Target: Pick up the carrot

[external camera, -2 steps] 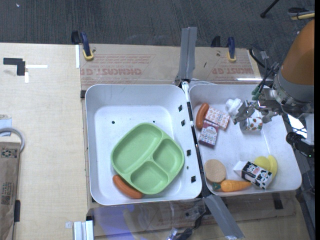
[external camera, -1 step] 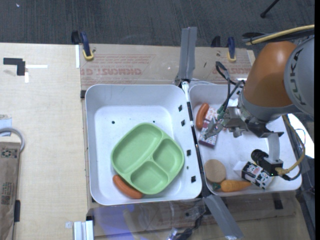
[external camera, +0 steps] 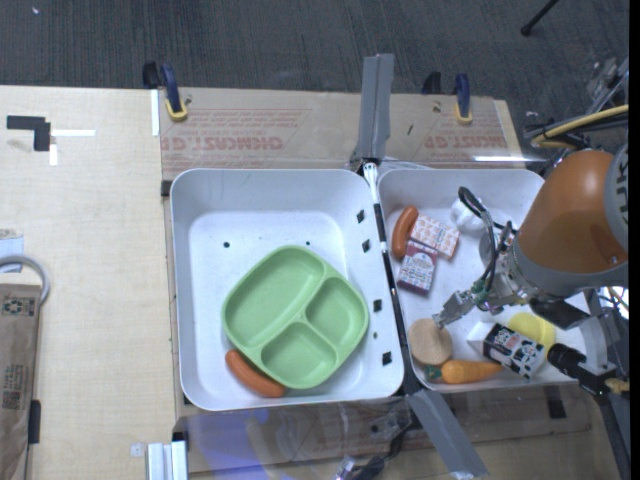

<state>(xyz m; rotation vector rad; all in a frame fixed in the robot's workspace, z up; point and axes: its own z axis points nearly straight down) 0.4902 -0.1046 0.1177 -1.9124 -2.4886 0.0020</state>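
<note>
From above, the carrot (external camera: 470, 371) lies on its side at the near edge of the right bin (external camera: 445, 178), just beside a tan round piece (external camera: 431, 341) and a black box (external camera: 511, 349). The gripper (external camera: 453, 256) hangs over that bin with its claw spread wide and nothing between the fingers, the lower fingertip (external camera: 444, 315) near the tan piece and apart from the carrot. In the left bin (external camera: 200, 268) sits a green divided plate (external camera: 296, 316).
</note>
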